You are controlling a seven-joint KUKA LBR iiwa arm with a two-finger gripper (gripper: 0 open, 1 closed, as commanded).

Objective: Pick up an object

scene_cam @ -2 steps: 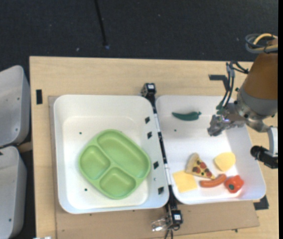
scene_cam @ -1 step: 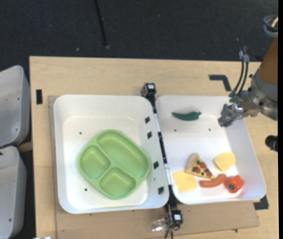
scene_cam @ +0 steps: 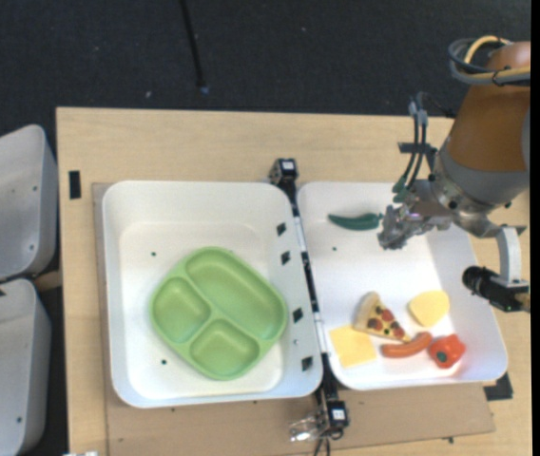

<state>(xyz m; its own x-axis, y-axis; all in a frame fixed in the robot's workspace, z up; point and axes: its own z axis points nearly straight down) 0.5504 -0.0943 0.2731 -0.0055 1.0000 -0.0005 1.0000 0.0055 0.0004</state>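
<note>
In the right bin (scene_cam: pixel 470 255) lie several toy foods: a dark green pepper (scene_cam: pixel 354 220) near the back, a pizza slice (scene_cam: pixel 380 317), a yellow cheese square (scene_cam: pixel 352 346), a yellow round piece (scene_cam: pixel 429 306), a red sausage (scene_cam: pixel 406 347) and a red tomato-like piece (scene_cam: pixel 447 351). My gripper (scene_cam: pixel 395 231) hangs over the back of the right bin, just right of the green pepper's tip. Nothing shows between its fingers.
The left bin (scene_cam: pixel 127 245) holds a green sectioned plate (scene_cam: pixel 217 312). A divider with black clips (scene_cam: pixel 300 255) runs between the bins. The arm's orange band (scene_cam: pixel 489 122) rises at the right edge. A black fitting (scene_cam: pixel 491 288) sits beside the right bin's wall.
</note>
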